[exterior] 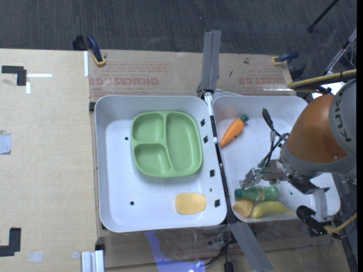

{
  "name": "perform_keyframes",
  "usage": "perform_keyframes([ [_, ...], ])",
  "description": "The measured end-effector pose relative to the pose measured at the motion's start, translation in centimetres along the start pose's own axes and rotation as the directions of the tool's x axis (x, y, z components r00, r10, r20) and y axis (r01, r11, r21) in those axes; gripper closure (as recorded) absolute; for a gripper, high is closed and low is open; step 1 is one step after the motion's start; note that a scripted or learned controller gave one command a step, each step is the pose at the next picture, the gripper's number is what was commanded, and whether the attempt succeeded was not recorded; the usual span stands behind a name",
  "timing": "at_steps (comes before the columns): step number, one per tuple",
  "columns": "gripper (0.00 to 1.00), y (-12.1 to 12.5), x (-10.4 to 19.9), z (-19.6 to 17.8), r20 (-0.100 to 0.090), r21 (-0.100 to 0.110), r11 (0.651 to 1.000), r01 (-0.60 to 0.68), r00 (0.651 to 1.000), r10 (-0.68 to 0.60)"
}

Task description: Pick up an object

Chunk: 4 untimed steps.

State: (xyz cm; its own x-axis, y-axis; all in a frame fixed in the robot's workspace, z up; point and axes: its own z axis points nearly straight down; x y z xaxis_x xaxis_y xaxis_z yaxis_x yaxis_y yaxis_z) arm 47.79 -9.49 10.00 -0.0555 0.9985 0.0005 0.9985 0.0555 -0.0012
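Dark carpet fills the far part of the scene, and below it lies a pale wooden tabletop (45, 169) with cardboard under two white bins. We look from above, at a slant.

On the left, the left bin (113, 208) holds a green divided plate (167, 144) in its far half and a flat yellow piece (190, 203) near its front wall, well apart from the plate. Across the shared wall, the right bin (255, 103) holds a toy carrot (232, 131) at its far left. At its near edge we see a green bottle (262, 194), a yellow banana (271, 209) and a small tan object (243, 208), all three close together and seemingly touching.

From the right, the arm (320, 132) reaches in with its orange band over the right bin, and the gripper (262, 174) hangs low, just above the green bottle.

We judge that the step in hand is the descent onto this near cluster, probably onto the green bottle. To do it well, the gripper should come down straight over the bottle's middle and close across its narrow side, so that the banana and the tan object are not pushed away or caught together with it. The bin's front wall is near, so little room remains on that side.

About the fingers, we cannot tell whether they are spread or pressed together, because the metal parts are small and mixed with cables. We see no object between them, and whether they touch the bottle is not clear.
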Motion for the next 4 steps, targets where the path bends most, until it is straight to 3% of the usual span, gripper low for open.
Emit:
perform_keyframes([
  [1,1.00,0.0,-0.1,-0.8,0.000,0.000,1.000,-0.003,1.000,0.003],
  [2,1.00,3.7,2.2,-9.1,0.003,0.001,0.852,-0.524,0.852,0.524],
  [3,1.00,1.4,-5.7,-10.3,0.002,0.002,0.857,-0.516,0.857,0.516],
  [4,1.00,2.7,-5.3,-10.0,0.003,0.002,0.868,-0.497,0.868,0.497],
])
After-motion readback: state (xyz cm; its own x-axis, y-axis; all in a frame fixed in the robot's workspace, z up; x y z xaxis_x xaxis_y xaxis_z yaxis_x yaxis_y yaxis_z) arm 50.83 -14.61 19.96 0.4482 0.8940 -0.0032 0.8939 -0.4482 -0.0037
